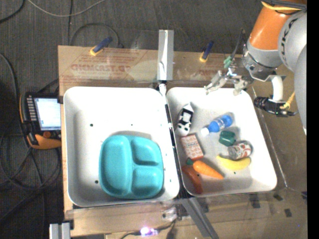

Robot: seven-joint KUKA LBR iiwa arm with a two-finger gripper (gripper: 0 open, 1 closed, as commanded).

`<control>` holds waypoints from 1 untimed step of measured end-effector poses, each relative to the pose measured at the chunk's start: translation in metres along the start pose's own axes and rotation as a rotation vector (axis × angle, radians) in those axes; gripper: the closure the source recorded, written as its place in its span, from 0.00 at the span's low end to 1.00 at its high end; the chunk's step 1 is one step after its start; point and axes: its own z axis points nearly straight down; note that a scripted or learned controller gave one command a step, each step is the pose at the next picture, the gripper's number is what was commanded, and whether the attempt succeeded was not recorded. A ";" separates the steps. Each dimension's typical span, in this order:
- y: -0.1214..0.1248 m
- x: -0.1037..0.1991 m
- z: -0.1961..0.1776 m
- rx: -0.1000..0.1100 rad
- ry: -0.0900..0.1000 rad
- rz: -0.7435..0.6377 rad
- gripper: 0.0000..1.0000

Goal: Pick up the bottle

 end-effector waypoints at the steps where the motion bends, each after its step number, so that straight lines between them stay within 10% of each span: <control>1: 0.005 -0.047 -0.041 -0.002 -0.005 -0.060 0.00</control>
